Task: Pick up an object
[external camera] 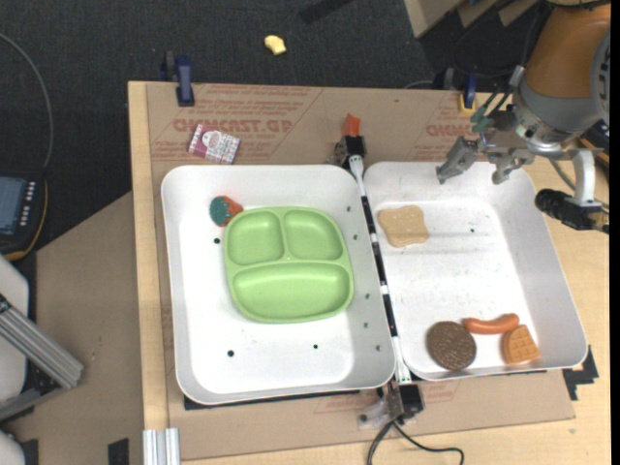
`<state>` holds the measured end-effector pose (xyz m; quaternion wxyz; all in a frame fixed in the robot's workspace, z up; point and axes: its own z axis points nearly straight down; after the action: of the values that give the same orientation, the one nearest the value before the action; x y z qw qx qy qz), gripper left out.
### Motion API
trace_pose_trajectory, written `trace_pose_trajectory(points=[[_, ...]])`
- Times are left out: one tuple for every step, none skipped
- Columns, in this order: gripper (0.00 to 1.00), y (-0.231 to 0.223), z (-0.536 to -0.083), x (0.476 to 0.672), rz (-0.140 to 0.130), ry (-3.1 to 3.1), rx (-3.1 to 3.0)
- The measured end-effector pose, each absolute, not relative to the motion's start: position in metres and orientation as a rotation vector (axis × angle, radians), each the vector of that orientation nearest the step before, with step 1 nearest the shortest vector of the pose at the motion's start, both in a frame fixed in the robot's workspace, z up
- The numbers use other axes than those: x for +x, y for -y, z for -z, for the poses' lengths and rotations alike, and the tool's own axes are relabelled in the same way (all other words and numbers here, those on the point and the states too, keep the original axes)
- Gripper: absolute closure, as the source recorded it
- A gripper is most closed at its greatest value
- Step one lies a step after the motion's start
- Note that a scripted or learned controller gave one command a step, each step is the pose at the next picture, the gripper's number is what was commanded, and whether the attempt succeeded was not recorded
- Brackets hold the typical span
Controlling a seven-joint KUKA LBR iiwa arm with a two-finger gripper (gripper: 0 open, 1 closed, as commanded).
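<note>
Gripper: the grey two-finger gripper (478, 166) is hovering over the twelve o'clock rim of the right-hand shallow white bin (557, 260), its fingers standing apart with nothing between them.
Nearest candidate: the flat tan bread-slice toy (402, 226) is lying at about ten o'clock in the right-hand bin, near the gripper and apart from the other pieces.
Other candidates: the round dark brown patty (451, 345), the orange sausage (491, 325) and the small orange waffle piece (520, 345) are clustering at six o'clock in that bin, the sausage just beside both neighbours.
Left side: the left-hand shallow white bin (189, 298) is holding a green three-compartment plastic plate (287, 263) at its centre, with a small red and teal toy (225, 209) touching the plate's ten o'clock corner.
Handling: the bread slice is looking light, thin and probably rigid plastic or foam; being so flat, it is likely offering little height to pinch.
Where to grip: closing across its narrower width, fingers pressing down to the bin floor, is seeming the safest hold; a slipping or tipping slice is the main risk.
</note>
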<state>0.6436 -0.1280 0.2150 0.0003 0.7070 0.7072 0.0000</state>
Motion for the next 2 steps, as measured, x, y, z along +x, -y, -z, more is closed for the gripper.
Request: trace_pose_trajectory(points=[[0.0,0.094,-0.172,0.623,0.004,-2.229,2.223],[0.0,0.108,-0.082,0.646,-0.003,-2.22,2.224]])
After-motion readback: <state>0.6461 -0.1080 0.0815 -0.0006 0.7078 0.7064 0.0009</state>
